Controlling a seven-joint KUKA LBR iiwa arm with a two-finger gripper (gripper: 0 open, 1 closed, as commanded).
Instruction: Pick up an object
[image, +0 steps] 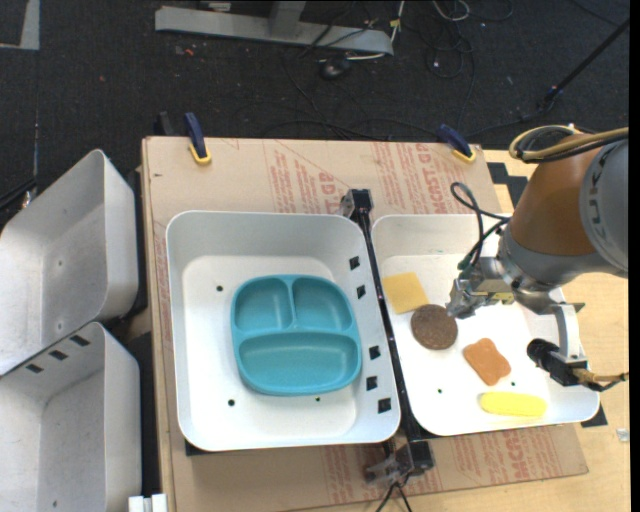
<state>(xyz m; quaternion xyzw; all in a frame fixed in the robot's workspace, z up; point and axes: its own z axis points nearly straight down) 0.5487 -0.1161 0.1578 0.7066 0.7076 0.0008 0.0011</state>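
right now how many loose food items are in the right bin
4: a yellow square slice at the upper left, a brown round patty by the gripper, an orange piece mid-bin, a yellow piece at the front. The arm may hide others.

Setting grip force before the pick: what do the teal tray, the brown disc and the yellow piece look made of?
Teal tray: likely hard moulded plastic, smooth with a slight sheen and rounded compartment walls. Brown disc: matte, speckled surface; could be foam or rubbery toy food, hard to tell. Yellow piece: smooth, evenly coloured, probably plastic or rubber toy food.
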